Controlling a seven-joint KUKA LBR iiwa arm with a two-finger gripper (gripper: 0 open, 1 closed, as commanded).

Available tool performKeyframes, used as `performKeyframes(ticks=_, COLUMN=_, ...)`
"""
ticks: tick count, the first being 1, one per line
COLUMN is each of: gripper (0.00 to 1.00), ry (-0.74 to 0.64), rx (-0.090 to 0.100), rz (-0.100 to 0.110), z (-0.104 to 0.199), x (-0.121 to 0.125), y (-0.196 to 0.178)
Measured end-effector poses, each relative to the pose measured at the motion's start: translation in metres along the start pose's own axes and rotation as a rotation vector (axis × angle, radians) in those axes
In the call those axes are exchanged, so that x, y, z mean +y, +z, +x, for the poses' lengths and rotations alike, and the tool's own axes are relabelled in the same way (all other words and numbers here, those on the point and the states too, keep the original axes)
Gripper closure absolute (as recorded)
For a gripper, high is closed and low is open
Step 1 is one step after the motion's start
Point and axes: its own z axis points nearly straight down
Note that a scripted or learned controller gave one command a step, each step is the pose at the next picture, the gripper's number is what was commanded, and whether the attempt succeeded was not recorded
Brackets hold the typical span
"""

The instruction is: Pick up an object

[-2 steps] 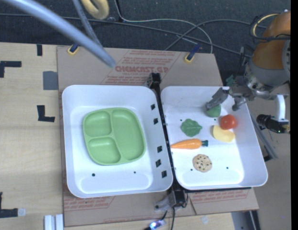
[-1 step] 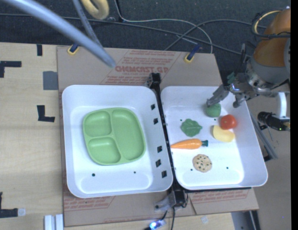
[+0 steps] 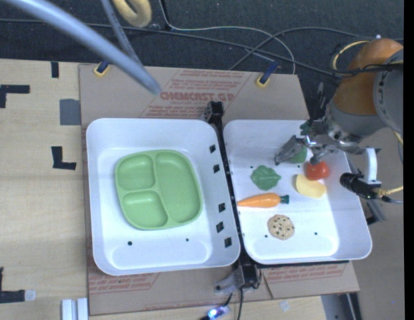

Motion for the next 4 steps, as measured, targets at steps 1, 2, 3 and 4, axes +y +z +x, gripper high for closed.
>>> performKeyframes(ticks=1, gripper=0.0, ry=0.0, rx=-0.001, rz=-0.001, z=0.0, x=0.003, y=0.045)
performKeyframes(ticks=2, gripper=0.0, ry=-0.001, rx=-0.003, rz=-0.01, z=0.0, x=0.004, y=0.08)
performKeyframes(ticks=3, gripper=1.0, ry=-0.002, rx=-0.003, rz=-0.012, z=0.001, x=0.005, y=0.067)
performKeyframes(ticks=4, gripper=1.0, ry=0.001, rx=0.0, rz=-0.008, z=-0.005, x=0.004, y=0.023)
